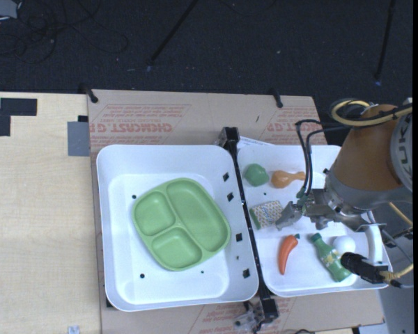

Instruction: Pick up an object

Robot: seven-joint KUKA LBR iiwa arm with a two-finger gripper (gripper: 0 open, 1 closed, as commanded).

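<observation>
The hand [290, 216], its grip unclear, hovers in the right bin [301, 290] between patterned packet [266, 213], orange pepper [287, 253] and green bottle [330, 257].

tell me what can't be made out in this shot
- Gripper, camera view: too small and blurred to read its finger state.
- Right bin: its right part is covered by the arm.
- Patterned item: too small to identify.
- White object beside the green bottle: partly hidden, unclear.

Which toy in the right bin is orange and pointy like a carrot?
The orange carrot, lying beside the green bottle. The other toys there are green, tan or white.
</observation>
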